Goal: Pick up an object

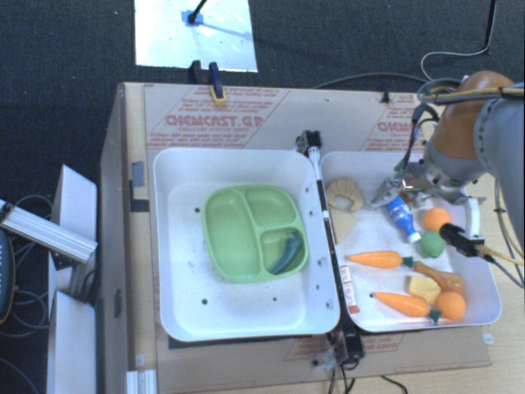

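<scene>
I find the gripper [404, 189] low over the far part of the right bin [492, 302]. A blue bottle [401, 218] lies just near-side of it, long axis running far-left to near-right. Whether the jaws are open I cannot tell

The counter [238, 113] is covered by a brown sheet printed with red CHEMCAST lettering, and two shallow white bins sit on it side by side, the left bin [176, 245] and the right bin [365, 238] meeting along a dark strip [321, 195]. At the counter's far edge stand a black clamp [195, 71] and, just beside it, a blue and yellow clamp [216, 83]. Beyond them a pale square sheet [193, 23] lies on the dark carpet [66, 56], a thin cable [459, 52] loops at upper right, and a silver metal rail [45, 232] juts in from the left.
</scene>
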`<state>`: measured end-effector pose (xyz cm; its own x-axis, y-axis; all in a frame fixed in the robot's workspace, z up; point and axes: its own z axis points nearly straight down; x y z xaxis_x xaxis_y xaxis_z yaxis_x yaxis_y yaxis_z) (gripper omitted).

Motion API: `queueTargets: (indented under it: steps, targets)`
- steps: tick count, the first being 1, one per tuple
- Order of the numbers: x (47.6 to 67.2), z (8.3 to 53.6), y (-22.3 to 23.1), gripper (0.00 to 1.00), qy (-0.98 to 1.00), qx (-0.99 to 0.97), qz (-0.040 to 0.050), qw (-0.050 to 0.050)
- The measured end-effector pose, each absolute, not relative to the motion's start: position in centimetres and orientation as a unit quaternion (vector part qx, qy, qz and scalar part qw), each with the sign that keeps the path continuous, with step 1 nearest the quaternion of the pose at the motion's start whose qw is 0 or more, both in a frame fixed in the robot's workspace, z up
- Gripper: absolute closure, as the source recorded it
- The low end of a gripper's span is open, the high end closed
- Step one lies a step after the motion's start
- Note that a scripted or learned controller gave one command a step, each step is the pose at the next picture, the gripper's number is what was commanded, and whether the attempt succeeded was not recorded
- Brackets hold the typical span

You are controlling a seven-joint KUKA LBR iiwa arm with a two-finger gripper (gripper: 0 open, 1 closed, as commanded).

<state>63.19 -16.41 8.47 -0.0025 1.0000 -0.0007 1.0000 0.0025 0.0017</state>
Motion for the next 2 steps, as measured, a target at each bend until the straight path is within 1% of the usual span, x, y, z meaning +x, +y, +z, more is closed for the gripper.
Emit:
queueTargets:
  steps: [1, 2]
  targets:
    - [62.3, 8.5, -17.9, 0.0, 0.708, 0.707, 0.0001, 0.001]
    - [59.9, 8.5, -19.1, 0.0, 0.708, 0.707, 0.0002, 0.001]
